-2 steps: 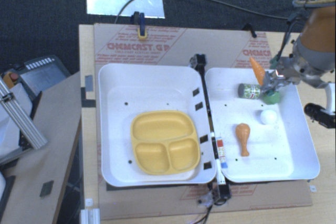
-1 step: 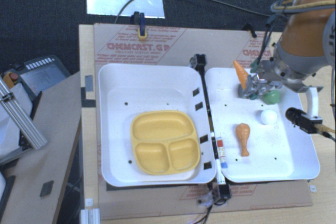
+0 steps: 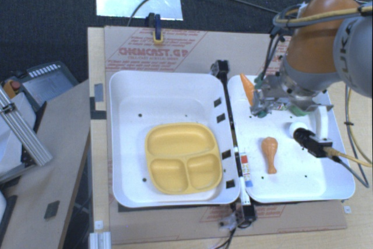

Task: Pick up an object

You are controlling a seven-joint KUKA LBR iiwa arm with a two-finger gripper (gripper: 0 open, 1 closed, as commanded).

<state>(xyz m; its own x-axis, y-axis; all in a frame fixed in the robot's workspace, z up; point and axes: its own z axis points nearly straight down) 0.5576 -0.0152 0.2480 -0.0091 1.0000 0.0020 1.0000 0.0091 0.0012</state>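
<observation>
Two white bins are sitting side by side on a sheet of printed cardboard (image 3: pixel 175 49) in the camera view, the left bin (image 3: pixel 125 83) at 9 o'clock and the right bin (image 3: pixel 306 181) at 3 o'clock. A yellow plate (image 3: pixel 183 157) with three sections is lying flat in the left bin, toward that bin's 6 o'clock edge and apart from its walls.

A carrot (image 3: pixel 247 88) is lying in the right bin, close to the wall at that bin's 10 o'clock corner, with its thick end pointing to 12 o'clock and its thin end to 6 o'clock. A tan drumstick (image 3: pixel 270 153) is resting on the floor of the same bin, near the middle, with its round end at 12 o'clock and its narrow end at 6 o'clock. It is lying well apart from the carrot, at 5 o'clock from it.

The grey arm (image 3: pixel 317 38), with its orange band, is reaching in from 3 o'clock and is hanging over the 12 o'clock half of the right bin. The gripper (image 3: pixel 260 108) is pointing down just beside the carrot's thin end, at 5 o'clock from the carrot, and at 12 o'clock from the drumstick. Whether it is standing wide or narrow cannot be told from this angle, and nothing is showing as held in it. Whether it is touching the carrot is also unclear.
</observation>
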